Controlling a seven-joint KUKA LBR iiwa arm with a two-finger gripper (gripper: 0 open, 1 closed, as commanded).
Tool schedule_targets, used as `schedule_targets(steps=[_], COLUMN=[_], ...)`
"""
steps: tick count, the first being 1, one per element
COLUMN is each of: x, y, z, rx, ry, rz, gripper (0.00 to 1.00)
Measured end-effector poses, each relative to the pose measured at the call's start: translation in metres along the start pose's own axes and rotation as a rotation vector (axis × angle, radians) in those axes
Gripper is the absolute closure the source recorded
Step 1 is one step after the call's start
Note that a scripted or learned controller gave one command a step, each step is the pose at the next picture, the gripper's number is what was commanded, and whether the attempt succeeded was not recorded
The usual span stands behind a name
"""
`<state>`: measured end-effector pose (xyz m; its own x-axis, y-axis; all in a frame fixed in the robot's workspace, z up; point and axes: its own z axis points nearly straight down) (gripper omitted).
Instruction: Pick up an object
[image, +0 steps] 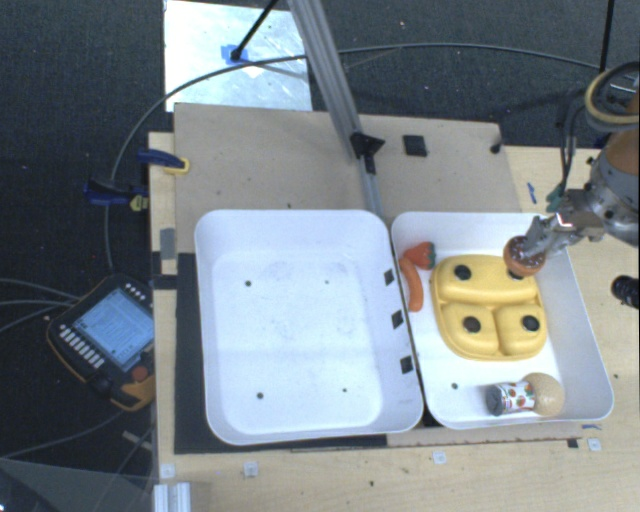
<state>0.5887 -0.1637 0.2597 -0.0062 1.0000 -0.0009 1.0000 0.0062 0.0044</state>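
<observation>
Nothing is picked up yet, so the grab is left to do. In the right bin (590, 350), nearest, lies a small can (520, 397), then a big yellow toy (490, 305) and an orange carrot (413, 275); the left bin (290, 330) holds nothing. Farther back, the gripper (523, 257) touches the yellow toy's top edge, and I cannot tell if it is apart or closed.

Smooth white plastic bins (290, 310), matt cardboard bench (270, 160)
</observation>
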Motion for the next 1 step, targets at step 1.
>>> schedule_targets(steps=[1], x=[0.0498], y=[0.0068], z=[-0.0055], rx=[0.001], ry=[0.002], rz=[-0.004], gripper=[1.00])
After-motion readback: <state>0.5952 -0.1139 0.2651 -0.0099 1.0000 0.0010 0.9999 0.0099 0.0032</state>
